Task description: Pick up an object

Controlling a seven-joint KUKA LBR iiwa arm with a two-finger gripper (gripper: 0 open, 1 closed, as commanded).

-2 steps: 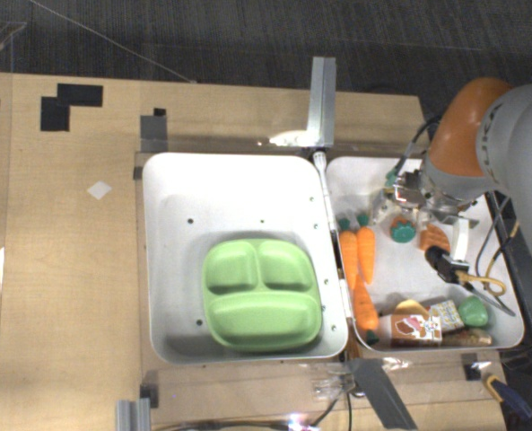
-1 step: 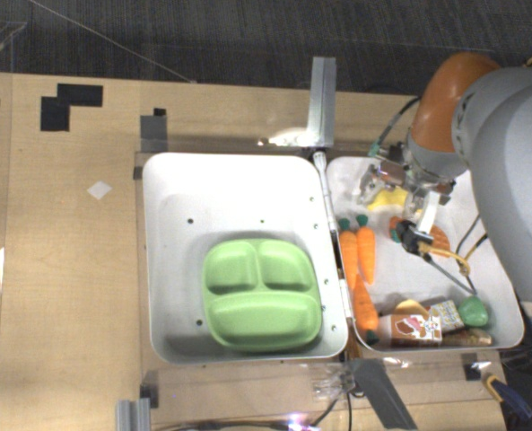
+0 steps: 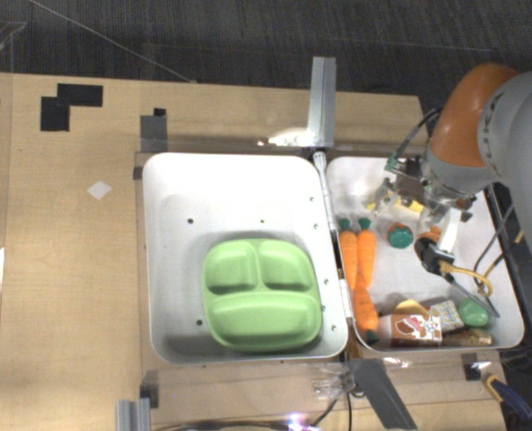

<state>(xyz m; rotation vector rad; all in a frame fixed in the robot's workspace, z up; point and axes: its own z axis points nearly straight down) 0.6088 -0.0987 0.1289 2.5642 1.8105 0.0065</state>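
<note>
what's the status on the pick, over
Gripper low over right bin's far end, nothing seen held. Carrots along left wall. Bottle at near wall.

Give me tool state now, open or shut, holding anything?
Tool: cannot be told; it hangs over the right bin, above the small teal object.

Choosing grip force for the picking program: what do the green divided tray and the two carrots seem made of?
Green tray: likely moulded plastic, smooth, with a soft sheen and rounded compartments. Carrots: probably toy plastic or rubber, uniformly orange and matte; too small to tell which.
</note>
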